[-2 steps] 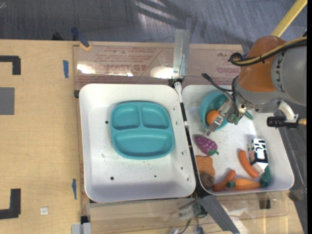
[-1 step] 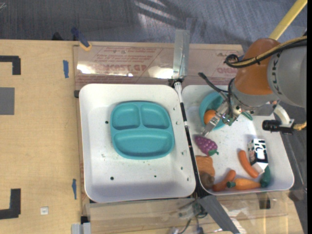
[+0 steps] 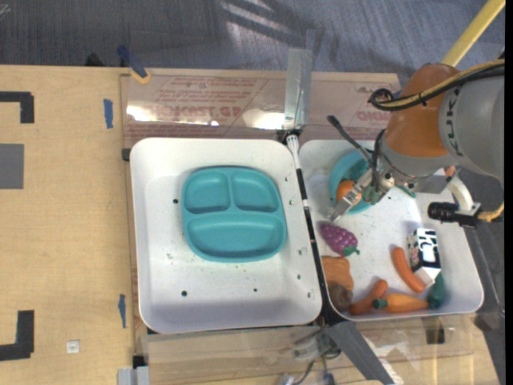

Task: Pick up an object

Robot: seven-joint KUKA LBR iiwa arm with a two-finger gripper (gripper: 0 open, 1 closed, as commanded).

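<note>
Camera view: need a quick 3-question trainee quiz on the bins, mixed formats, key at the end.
1. True or false: the teal divided plate lies in the left bin.
2. The gripper is over which bin? A) left B) right C) neither
3. What lies just below the gripper in the right bin?

Key: 1 true. 2 B. 3 purple toy grapes.

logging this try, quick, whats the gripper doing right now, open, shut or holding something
Gripper: low in the right bin, beside the teal bowl and a small orange item; open or shut cannot be told, and nothing is seen held.
</note>
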